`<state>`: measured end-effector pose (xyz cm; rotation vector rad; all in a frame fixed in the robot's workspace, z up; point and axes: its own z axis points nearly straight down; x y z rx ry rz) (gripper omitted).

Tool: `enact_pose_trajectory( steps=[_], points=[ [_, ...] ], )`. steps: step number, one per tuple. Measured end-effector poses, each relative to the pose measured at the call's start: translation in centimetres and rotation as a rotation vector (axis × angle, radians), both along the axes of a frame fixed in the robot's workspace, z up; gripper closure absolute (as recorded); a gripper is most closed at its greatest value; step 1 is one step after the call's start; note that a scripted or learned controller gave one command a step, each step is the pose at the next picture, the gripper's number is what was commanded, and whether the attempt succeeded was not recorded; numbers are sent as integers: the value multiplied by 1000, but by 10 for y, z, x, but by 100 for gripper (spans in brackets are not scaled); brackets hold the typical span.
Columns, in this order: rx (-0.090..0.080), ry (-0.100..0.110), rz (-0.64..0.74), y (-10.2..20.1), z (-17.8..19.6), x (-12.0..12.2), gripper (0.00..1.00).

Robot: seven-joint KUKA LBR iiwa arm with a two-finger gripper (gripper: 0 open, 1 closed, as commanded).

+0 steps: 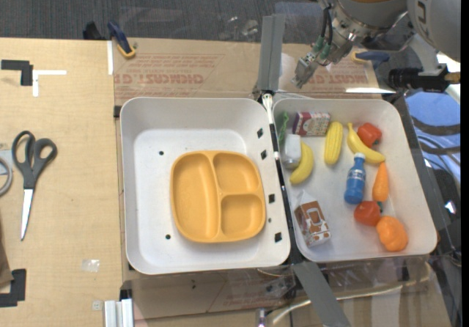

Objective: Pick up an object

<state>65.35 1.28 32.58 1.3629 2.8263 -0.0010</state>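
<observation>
gripper (pixel 305 72): above the right bin's (pixel 407 144) far-left corner, grips nothing, jaw state unreadable | right bin: corn cob (pixel 333 143) near far edge, blue bottle (pixel 355 179) at centre, carton (pixel 312 222) near front-left corner | left bin (pixel 139 171): yellow divided plate (pixel 218 195)

Claw (pixel 306 71) hangs angled down-left from raised wrist

Glossy white plastic bins (pixel 139 193), matt yellow plastic tray (pixel 218 196), raw wooden bench (pixel 58 193)

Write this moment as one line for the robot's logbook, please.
gripper: above right white bin's far edge, nothing between fingers | blue plastic bottle: lying in bin | yellow divided plate: left bin
</observation>
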Motion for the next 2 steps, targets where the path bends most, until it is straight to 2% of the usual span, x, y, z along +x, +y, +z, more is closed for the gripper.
enact_pose_trajectory(
  steps=[1, 2],
  points=[
    [0, 0, 50, -88, 47, -31, 100],
    [-1, 0, 123, -231, 117, -32, 100]
  ],
)
